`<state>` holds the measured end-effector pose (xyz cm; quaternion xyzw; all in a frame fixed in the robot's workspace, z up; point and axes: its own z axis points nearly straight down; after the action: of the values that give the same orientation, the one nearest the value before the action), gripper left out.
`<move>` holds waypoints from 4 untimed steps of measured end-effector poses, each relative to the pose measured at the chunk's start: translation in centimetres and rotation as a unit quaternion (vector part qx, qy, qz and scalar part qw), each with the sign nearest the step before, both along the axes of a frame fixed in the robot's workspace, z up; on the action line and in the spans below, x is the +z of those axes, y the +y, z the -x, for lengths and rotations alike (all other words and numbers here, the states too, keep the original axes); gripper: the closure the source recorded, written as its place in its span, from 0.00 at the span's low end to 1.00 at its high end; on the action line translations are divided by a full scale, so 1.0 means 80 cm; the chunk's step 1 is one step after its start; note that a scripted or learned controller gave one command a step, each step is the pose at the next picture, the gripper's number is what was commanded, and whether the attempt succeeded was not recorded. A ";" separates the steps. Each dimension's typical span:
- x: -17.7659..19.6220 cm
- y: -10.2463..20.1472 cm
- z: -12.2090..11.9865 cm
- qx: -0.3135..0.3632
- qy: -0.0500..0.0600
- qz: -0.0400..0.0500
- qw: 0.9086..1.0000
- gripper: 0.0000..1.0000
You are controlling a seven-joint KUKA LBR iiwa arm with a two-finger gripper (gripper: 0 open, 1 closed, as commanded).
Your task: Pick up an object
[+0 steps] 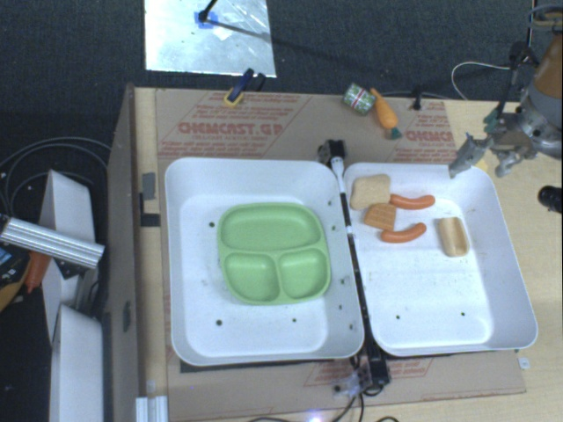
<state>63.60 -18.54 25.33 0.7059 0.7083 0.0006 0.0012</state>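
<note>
Brown cardboard [264,121] printed with red lettering covers the bench under two shallow white bins set side by side. On the near side, the left bin [189,236] holds a green divided plate [273,251] at its middle, with bare white floor all round it. The right bin [501,306] has its food crowded toward the far edge: a toast slice [369,191], a darker cracker-like piece [381,215] just below it, two orange sausages [412,202] [404,233], and a bread roll [453,236] to their right; the near half lies open.

At the right bin's far right corner, outside the rim, hovers the gripper [486,156], its fingers spread apart and holding nothing. The frame edge cuts off the arm behind it.

Beyond the bins lie a toy carrot [385,111], a small can [358,98] and a foil sheet [209,25].
</note>
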 end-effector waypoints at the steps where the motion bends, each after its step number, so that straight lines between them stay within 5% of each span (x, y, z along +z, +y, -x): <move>1: -0.129 -0.026 0.005 -0.001 0.002 -0.001 1.000 0.00; 2: -0.212 -0.026 0.033 -0.001 0.001 0.000 1.000 0.00; 3: -0.197 -0.027 0.032 0.000 -0.001 0.001 1.000 1.00; 4: -0.178 0.036 0.054 0.000 0.001 -0.001 1.000 1.00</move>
<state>59.31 -15.62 11.08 0.7058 0.7084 0.0006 0.0004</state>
